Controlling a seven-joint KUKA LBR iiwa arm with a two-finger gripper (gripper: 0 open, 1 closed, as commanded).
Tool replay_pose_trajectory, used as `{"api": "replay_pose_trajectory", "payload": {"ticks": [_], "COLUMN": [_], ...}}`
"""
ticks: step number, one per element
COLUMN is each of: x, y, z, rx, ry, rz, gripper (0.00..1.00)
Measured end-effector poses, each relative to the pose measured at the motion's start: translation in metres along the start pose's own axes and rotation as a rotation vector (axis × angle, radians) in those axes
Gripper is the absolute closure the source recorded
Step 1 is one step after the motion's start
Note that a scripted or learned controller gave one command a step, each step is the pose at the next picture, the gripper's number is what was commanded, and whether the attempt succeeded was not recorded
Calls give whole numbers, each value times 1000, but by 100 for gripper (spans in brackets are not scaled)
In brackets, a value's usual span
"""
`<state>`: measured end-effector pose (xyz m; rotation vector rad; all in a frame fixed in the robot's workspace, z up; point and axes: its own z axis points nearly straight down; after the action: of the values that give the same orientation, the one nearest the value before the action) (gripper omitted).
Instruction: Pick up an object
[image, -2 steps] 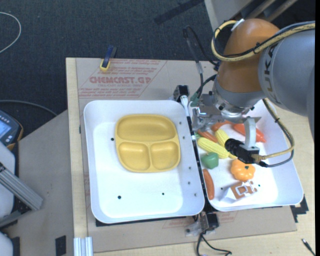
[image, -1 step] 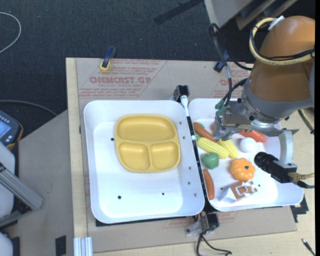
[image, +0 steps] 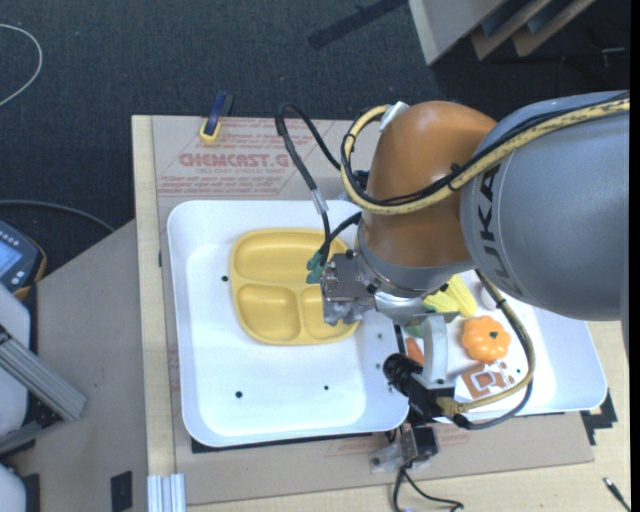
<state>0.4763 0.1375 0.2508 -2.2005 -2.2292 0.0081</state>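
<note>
The gripper (image: 342, 300) hung over the right edge of the yellow tray (image: 277, 284) in the left bin (image: 200, 340) — its state I cannot tell.

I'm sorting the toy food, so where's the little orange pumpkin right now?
The orange pumpkin sits in the right-hand bin, below the arm's wrist, beside the yellow corn.

dark carpet floor (image: 120, 60), brown bench board (image: 160, 160)
</note>
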Motion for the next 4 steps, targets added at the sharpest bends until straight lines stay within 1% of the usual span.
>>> {"api": "replay_pose_trajectory", "payload": {"ticks": [1,2,3,4], "x": [79,58,87,86], "y": [1,92,130,130], "z": [76,36,77,64], "rx": [1,-19,-11,-15], "ry": [-3,-3,-3,-2], "rz": [4,17,10,10], "gripper": [100,100,100,100]}}
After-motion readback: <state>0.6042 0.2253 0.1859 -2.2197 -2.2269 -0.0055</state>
